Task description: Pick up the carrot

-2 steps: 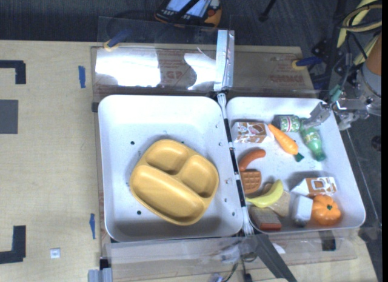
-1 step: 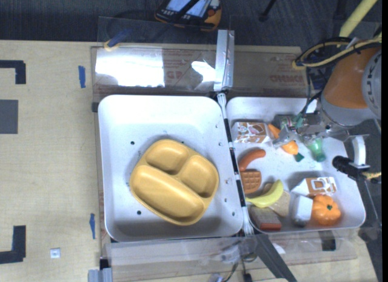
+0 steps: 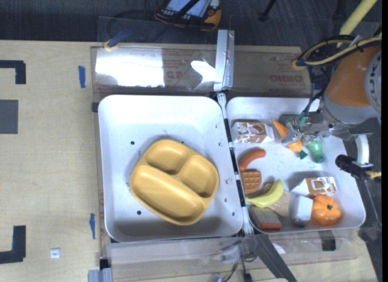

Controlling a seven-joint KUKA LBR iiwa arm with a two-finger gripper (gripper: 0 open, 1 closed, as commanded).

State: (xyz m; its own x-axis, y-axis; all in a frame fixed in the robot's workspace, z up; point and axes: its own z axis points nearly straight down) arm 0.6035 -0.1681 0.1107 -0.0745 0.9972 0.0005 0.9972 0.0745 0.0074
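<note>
Pale wooden bench before dark, perhaps carpeted, floor.

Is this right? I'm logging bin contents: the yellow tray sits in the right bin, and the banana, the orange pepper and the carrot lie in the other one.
Not quite. The camera view shows the yellow tray in the left bin, not the right. The banana, the orange pepper and the carrot do lie in the other bin, the right one.
</note>
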